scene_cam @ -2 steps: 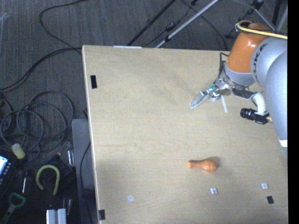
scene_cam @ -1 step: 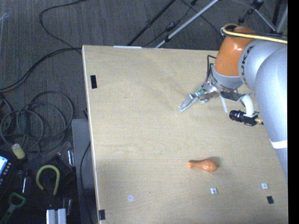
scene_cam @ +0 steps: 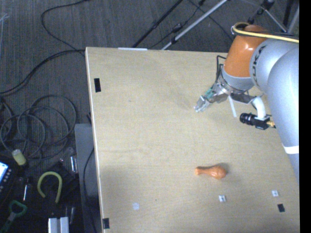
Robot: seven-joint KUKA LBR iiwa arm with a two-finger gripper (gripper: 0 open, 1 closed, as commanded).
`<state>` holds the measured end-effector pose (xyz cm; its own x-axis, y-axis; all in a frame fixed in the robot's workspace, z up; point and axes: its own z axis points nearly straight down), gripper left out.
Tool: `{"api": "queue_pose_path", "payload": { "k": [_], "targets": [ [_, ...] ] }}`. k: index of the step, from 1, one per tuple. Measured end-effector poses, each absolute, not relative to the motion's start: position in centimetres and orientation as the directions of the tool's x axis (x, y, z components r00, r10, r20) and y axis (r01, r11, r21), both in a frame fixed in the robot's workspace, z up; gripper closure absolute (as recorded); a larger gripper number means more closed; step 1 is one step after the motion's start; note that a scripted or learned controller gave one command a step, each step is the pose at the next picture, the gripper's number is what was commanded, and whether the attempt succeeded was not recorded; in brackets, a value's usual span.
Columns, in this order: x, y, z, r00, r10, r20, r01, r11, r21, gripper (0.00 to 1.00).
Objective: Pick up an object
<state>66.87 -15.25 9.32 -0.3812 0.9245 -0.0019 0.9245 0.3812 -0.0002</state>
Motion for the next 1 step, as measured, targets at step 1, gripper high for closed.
{"api": "queue_pose_path", "payload": {
  "k": [1],
  "targets": [
    [66.86, -15.25, 9.31, -0.381, 0.924, -0.002, 0.925, 0.381, 0.0, 0.0]
  ]
}}
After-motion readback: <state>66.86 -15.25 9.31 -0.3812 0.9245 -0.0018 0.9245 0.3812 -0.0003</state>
